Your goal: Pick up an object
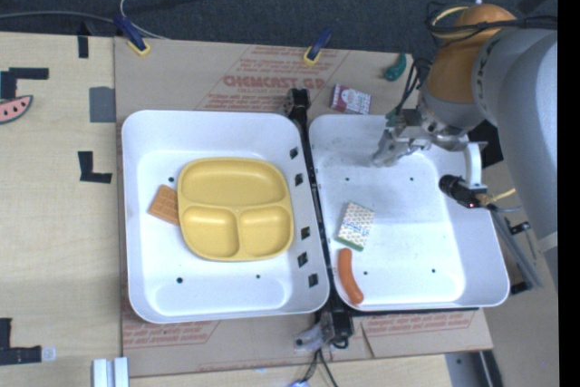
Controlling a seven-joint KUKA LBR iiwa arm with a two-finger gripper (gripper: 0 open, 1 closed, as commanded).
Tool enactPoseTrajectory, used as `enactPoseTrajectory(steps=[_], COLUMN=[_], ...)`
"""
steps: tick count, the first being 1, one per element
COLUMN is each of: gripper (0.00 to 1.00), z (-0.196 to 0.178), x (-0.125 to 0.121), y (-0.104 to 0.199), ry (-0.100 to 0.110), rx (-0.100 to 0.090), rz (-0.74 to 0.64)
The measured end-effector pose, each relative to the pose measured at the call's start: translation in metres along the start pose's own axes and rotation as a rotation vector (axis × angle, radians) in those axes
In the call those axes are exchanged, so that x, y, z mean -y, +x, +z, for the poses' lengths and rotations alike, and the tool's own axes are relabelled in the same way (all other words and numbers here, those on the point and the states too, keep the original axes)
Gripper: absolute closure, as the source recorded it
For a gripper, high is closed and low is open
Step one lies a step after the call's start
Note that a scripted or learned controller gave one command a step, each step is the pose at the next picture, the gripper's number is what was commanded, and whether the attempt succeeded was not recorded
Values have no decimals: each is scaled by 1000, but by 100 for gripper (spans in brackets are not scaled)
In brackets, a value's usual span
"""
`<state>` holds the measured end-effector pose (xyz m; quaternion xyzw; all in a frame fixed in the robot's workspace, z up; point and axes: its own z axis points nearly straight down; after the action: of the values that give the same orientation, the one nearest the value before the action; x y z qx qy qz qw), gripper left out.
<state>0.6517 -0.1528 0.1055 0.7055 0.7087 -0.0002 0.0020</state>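
The right bin holds a small yellow-and-green packet and an orange sausage-shaped piece near its front left corner. My gripper hangs over the back of that bin, well behind and to the right of the packet. Nothing shows between its fingers. A yellow divided tray lies in the left bin, with a tan waffle-like piece tucked against its left side.
A small dark red packet lies on the cardboard behind the right bin. Blue and yellow clips hold the cardboard's back edge. A black divider with clamps runs between the bins.
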Motion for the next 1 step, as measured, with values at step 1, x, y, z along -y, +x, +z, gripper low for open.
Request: enactPoseTrajectory(steps=[1], gripper=[0], z=[0], x=[0], y=[0], ry=[0], rx=[0], rz=[0])
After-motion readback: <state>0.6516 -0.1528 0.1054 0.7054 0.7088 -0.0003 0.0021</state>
